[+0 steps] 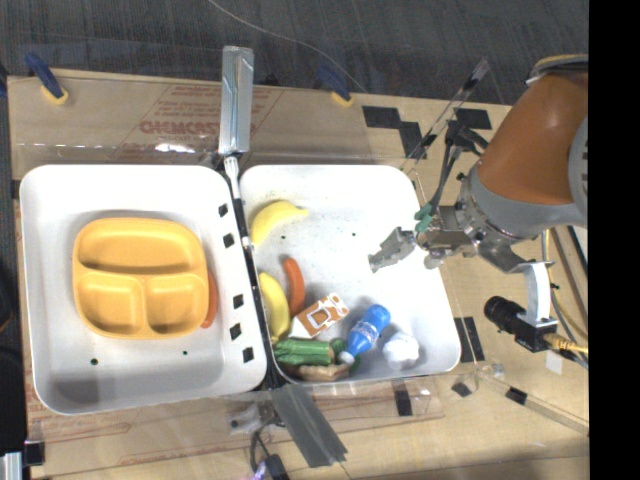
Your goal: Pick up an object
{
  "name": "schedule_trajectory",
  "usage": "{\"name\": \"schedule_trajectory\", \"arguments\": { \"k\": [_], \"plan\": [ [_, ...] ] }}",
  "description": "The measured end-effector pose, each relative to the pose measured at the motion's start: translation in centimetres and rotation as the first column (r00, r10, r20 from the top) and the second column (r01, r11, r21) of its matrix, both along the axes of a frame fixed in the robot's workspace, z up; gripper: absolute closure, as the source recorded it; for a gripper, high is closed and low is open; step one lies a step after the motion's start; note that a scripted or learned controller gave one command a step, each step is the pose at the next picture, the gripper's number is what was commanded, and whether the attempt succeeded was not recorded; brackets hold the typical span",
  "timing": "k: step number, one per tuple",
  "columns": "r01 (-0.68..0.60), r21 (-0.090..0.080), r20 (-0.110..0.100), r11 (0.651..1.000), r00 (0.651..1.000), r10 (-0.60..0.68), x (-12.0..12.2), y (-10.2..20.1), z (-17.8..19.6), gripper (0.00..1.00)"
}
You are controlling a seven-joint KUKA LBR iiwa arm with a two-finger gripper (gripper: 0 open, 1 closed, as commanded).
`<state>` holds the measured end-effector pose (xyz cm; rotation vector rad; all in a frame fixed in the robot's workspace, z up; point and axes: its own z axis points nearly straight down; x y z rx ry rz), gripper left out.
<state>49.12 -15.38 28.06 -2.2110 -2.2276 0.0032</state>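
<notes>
The pickable objects lay crowded along the near-left side of the right bin (340, 183) — 2 bananas (272, 216), an orange carrot-like piece (294, 280), a small carton (322, 315), a blue bottle (365, 330), a green vegetable (303, 350) and a white lump (402, 349) — likely because loose items slide toward the walls. The gripper (390, 252) hung over the bare floor at the bin's right, nothing between its fingers; how far they were parted I could not tell. The left bin (50, 193) held a yellow divided tray (140, 273). Both bins sat on a cardboard-covered bench (120, 108), dark carpet (100, 8) beyond.
</notes>
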Motion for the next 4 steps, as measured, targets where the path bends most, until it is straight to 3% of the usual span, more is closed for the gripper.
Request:
{"name": "schedule_trajectory", "arguments": {
  "k": [1, 2, 3, 4],
  "plan": [
    [-0.074, -0.002, 0.019, 0.997, 0.997, 0.074, 0.3, 3.4, -16.3, 0.0],
    [0.198, -0.001, 0.001, 0.98, 0.98, -0.198, 1.3, 2.6, -12.9, 0.0],
    [-0.21, 0.001, 0.002, 0.978, 0.978, 0.21, 4.6, 3.7, -18.9, 0.0],
    [-0.213, 0.001, -0.001, 0.977, 0.977, 0.213, 4.6, 3.7, -18.0, 1.0]
  ]
}}
